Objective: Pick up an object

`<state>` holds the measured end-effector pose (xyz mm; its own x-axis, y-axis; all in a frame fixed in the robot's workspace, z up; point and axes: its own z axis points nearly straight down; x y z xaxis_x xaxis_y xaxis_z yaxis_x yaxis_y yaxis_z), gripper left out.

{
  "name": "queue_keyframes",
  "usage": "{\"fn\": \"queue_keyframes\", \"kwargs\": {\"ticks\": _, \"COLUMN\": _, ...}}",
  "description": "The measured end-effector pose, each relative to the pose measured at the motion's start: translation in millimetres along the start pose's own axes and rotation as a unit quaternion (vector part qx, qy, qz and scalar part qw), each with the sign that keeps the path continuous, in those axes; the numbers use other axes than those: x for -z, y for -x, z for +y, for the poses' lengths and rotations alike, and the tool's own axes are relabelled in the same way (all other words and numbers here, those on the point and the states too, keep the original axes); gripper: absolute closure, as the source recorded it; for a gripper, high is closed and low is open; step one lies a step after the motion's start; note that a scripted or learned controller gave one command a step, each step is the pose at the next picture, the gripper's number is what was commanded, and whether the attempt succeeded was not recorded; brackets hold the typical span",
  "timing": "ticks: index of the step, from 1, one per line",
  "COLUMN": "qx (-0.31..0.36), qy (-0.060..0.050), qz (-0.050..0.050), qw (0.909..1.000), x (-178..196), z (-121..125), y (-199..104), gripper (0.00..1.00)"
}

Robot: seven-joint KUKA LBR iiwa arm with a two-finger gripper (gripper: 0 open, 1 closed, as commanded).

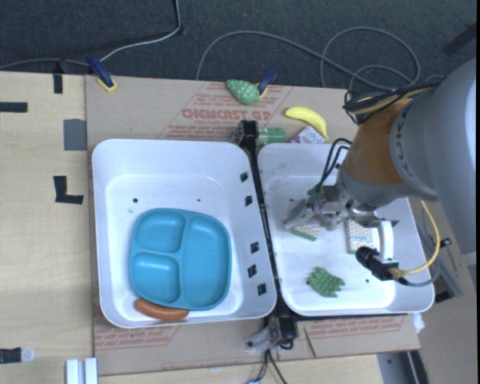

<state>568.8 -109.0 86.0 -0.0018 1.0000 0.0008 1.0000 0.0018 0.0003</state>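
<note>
My gripper [308, 217] hangs low over the middle of the right bin [400, 298], its fingers spread open. Just under and between the fingertips lies a small flat white-and-green packet [306, 231], with nothing lifted off the bin floor. A second flat white packet [358, 234] lies right of it, partly under the wrist. A green leafy toy [326, 282] rests nearer the front of the same bin. In the left bin [112, 166] sit a blue divided plate [180, 256] and an orange sausage [162, 310] at its front edge.
Behind the bins on the cardboard lie a yellow banana [306, 119], a green toy [243, 90] and a small packet [308, 137]. A black divider clamp [256, 214] runs between the bins. Cables [368, 54] loop behind, and one trails along the arm.
</note>
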Motion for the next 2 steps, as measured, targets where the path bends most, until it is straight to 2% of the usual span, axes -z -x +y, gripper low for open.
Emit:
{"fn": "queue_keyframes", "kwargs": {"ticks": 1, "qx": -0.001, "qy": 0.001, "qz": -0.002, "qw": 1.0000, "x": 9.7, "z": 0.3, "y": 1.5, "gripper": 1.00}}
{"fn": "queue_keyframes", "kwargs": {"ticks": 2, "qx": 0.000, "qy": 0.000, "qz": 0.000, "qw": 1.0000, "x": 98.7, "z": 2.2, "y": -59.5, "gripper": 1.00}}
